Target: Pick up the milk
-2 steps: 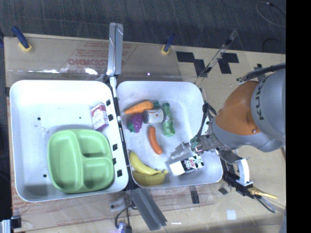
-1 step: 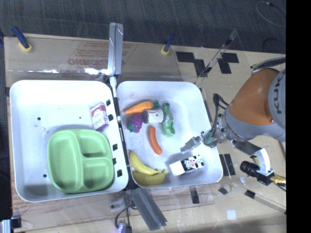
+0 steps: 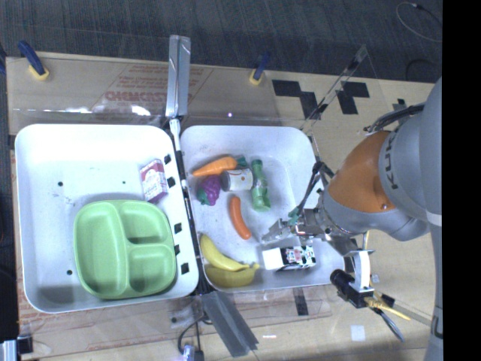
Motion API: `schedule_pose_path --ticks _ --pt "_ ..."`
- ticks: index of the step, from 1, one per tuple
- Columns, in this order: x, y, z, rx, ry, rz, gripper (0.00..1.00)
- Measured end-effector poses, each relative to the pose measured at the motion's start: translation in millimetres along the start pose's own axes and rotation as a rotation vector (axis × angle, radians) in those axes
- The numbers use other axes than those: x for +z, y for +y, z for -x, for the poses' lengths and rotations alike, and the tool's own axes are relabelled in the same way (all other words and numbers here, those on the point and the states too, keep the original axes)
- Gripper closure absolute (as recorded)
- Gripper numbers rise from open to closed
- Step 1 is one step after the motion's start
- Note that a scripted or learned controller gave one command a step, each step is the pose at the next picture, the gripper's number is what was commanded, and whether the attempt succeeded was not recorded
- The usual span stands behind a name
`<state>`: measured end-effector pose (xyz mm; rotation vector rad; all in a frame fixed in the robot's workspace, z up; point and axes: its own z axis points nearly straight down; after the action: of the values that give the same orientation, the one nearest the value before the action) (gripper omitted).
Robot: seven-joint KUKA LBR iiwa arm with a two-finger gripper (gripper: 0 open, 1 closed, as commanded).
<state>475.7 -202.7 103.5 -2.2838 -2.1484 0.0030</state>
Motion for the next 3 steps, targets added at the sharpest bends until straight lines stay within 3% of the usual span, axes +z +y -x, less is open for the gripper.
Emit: schedule_pose_path --ticks 1,2,3 --pt "0 0 0 0.000 0.000 0.000 0.00" --pt "12 1 3 -0.124 0.001 0.002 0.00" --pt "-39 2 7 -0.335 -0.004 0.005 0.00"
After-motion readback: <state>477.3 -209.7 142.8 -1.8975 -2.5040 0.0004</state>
